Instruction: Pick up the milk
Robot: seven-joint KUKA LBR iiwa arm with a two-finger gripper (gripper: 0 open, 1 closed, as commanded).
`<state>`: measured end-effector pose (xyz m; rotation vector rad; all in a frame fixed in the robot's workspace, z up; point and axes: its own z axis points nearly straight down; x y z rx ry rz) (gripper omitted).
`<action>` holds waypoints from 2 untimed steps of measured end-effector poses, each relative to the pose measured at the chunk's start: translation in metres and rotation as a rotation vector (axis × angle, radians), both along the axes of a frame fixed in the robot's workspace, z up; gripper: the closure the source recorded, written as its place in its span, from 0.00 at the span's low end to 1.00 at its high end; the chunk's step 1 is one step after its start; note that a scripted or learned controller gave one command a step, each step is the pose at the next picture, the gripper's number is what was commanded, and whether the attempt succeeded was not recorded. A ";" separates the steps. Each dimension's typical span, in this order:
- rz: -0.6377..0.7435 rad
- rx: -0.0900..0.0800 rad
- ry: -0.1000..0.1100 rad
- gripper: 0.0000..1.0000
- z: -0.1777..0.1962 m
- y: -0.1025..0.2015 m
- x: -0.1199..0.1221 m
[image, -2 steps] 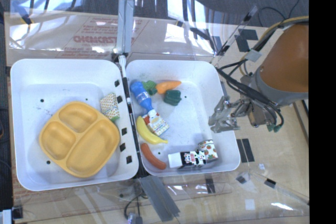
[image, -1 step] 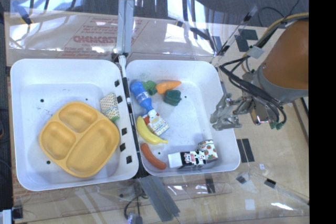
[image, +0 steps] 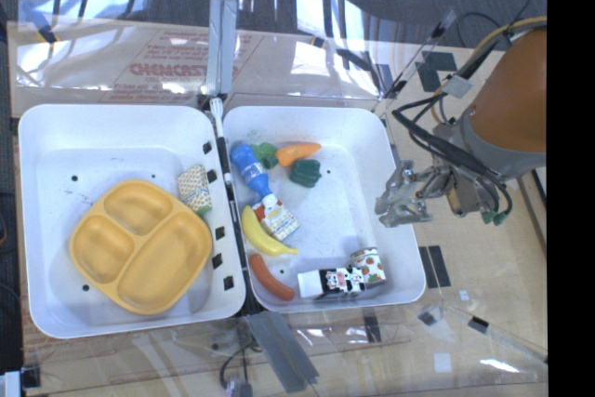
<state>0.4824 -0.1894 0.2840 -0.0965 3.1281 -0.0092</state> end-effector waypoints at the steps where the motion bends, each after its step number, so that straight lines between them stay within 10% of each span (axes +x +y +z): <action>1: 0.002 -0.002 -0.004 1.00 0.011 0.000 0.001; 2: 0.002 0.005 0.012 1.00 -0.037 -0.020 0.004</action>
